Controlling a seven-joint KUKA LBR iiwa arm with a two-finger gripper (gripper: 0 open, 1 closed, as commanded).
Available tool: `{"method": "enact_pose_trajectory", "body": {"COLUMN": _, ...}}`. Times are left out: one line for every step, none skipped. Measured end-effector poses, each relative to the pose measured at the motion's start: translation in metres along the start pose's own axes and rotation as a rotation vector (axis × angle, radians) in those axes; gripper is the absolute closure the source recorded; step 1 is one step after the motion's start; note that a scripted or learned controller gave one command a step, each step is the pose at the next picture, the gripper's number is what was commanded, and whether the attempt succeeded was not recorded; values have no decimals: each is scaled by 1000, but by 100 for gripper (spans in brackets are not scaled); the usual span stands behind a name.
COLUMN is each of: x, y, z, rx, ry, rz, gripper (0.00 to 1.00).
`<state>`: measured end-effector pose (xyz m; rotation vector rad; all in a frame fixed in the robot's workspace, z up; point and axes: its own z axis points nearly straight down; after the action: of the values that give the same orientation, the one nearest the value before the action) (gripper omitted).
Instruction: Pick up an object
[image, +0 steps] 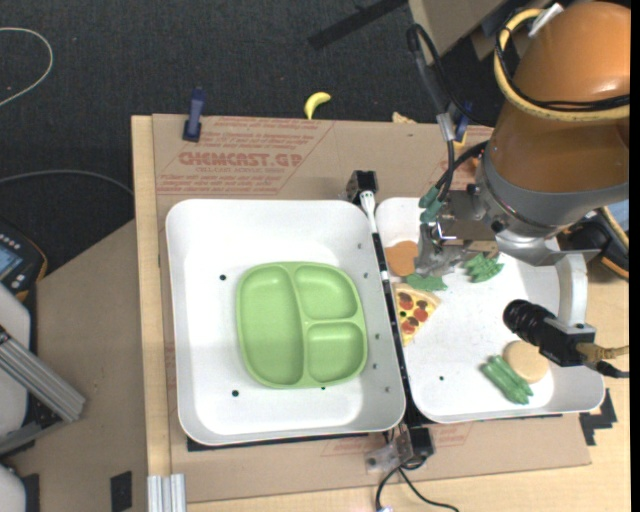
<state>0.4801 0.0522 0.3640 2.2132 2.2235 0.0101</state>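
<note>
My gripper (432, 262) hangs low over the far left part of the right bin (455, 395). Its tips stand just above a green leafy toy piece (430, 281) and beside an orange round piece (401, 257). A pizza slice toy (413, 309) lies a little nearer, by the bin's left wall. Another green leafy piece (486, 268) lies to the gripper's right. A tan round piece (525, 361) and a green bean-like piece (507, 381) rest near the bin's front right. The arm's body hides the far right of this bin.
The left bin (200, 250) holds a green divided plate (300, 323) in its middle. A black clip (362, 185) sits at the far end of the wall between the bins. A small yellow banana toy (316, 102) and a blue clamp (193, 114) lie beyond the bins.
</note>
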Motion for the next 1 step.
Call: {"method": "enact_pose_trajectory", "body": {"x": 19, "y": 2, "z": 64, "rx": 14, "ry": -1, "rz": 3, "gripper": 100}}
